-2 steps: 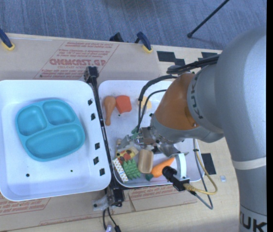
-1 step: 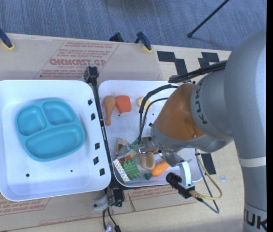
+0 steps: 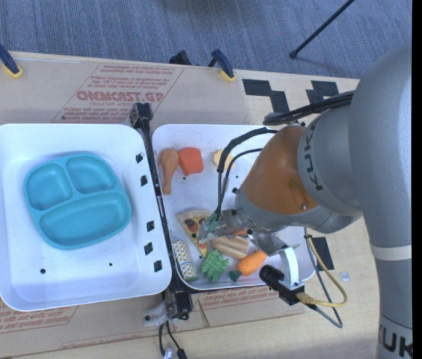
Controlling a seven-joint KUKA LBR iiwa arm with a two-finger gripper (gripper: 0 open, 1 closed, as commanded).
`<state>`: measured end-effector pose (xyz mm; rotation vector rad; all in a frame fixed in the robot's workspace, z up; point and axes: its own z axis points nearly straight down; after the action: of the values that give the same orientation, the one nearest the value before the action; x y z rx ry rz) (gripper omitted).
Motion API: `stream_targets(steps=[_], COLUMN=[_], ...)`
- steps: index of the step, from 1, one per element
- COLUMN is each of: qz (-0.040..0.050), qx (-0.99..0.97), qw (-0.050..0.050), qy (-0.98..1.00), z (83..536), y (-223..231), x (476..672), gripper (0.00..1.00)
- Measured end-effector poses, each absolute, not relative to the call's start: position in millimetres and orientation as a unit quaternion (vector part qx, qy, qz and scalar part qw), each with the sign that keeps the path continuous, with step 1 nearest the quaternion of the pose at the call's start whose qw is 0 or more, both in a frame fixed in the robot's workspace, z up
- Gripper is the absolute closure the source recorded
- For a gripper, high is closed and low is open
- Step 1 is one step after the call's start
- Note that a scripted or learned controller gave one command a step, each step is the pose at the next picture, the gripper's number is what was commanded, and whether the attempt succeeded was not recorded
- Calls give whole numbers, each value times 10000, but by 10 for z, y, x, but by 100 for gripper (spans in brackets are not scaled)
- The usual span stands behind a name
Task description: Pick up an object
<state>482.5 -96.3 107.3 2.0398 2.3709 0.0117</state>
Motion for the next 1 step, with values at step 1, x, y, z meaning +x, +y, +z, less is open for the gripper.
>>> stream_targets(steps=[1], qz=[-3], qx=[5602], qw=[-2], qy=[8284], z=[2303], y=[-903], x=[5405], gripper=[100])
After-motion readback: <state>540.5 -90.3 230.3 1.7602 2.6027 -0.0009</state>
